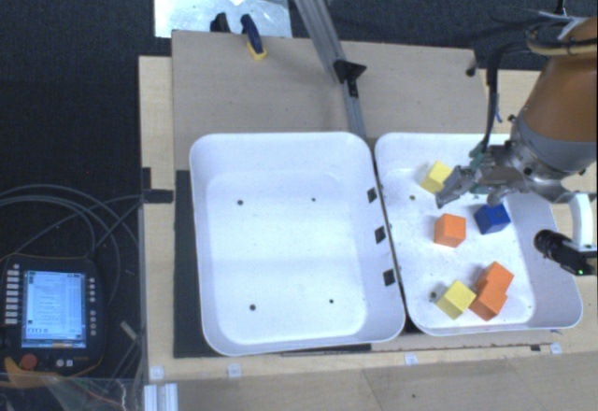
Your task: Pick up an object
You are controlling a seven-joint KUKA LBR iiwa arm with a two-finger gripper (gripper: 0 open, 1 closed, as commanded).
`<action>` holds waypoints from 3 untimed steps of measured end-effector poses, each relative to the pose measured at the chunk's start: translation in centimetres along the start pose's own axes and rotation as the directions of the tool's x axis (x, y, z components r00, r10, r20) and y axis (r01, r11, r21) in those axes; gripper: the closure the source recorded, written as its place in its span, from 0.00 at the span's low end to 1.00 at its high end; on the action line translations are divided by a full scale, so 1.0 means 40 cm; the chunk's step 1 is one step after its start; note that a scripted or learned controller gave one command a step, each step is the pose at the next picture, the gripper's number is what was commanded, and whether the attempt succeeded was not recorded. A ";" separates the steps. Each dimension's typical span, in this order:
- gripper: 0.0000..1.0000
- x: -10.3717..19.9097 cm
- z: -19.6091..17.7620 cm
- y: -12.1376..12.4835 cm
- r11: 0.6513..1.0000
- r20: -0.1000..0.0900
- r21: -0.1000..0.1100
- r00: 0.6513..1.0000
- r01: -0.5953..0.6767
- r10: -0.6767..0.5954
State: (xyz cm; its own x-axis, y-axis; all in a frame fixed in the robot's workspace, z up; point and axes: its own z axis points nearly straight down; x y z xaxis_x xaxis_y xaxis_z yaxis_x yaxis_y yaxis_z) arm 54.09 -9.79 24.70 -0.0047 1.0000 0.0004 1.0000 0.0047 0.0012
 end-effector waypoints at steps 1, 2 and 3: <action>0.00 0.000 0.000 0.000 1.000 0.000 -0.001 1.000 -0.001 0.001; 0.00 -0.008 0.150 -0.015 1.000 0.000 0.006 1.000 -0.003 0.003; 0.00 -0.007 0.302 -0.007 1.000 0.002 0.000 1.000 -0.002 0.002</action>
State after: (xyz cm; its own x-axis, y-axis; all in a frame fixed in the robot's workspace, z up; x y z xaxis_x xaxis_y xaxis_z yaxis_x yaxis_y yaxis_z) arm 53.84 -10.08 12.62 -0.0028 1.0000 -0.0014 1.0000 0.0028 0.0012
